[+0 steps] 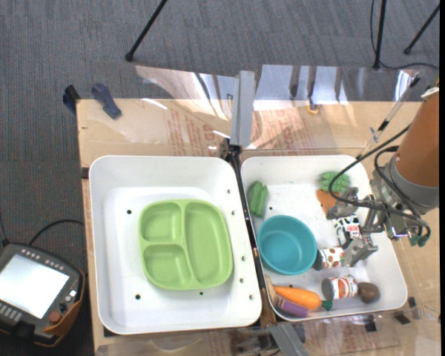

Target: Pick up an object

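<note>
My gripper hangs over the right part of the right bin, open, with one finger toward the back and one toward the front. A small black-and-white item lies in the gap between the fingers; whether they touch it I cannot tell. Close by are a small can on its side, an orange piece and a green leafy toy. A teal bowl sits mid-bin, with a green pepper behind it to the left.
Along the right bin's front edge lie a carrot, a labelled can and a brown lump. The left bin holds a green divided plate. A tablet sits on the floor at left.
</note>
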Controlling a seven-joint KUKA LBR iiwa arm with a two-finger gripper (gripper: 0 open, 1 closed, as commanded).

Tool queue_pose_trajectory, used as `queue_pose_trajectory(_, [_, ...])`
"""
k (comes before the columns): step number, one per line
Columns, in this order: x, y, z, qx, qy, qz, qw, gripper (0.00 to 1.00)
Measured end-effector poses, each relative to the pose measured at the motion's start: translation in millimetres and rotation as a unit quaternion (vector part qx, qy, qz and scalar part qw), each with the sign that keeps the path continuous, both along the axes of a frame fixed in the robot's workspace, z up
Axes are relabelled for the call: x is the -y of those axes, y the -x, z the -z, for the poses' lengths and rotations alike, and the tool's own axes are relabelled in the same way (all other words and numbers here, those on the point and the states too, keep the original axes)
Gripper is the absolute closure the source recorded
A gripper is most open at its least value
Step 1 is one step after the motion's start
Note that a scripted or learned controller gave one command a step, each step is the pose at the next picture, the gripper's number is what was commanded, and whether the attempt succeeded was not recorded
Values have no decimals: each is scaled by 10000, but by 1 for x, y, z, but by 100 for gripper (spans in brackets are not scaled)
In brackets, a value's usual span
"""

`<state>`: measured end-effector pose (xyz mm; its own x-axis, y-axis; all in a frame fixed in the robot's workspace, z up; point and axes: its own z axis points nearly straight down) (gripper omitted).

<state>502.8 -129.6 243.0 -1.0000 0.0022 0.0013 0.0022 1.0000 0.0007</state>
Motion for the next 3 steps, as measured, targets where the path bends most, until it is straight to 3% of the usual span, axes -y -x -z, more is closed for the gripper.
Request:
queue_pose_trajectory(1, [29,-16,155,2,-6,-344,9994,0])
queue_pose_trajectory(2, [-6,-56,156,-23,4,-39,10000,0])
queue_pose_trajectory(3, [6,-142,155,28,4,-168,9999,0])
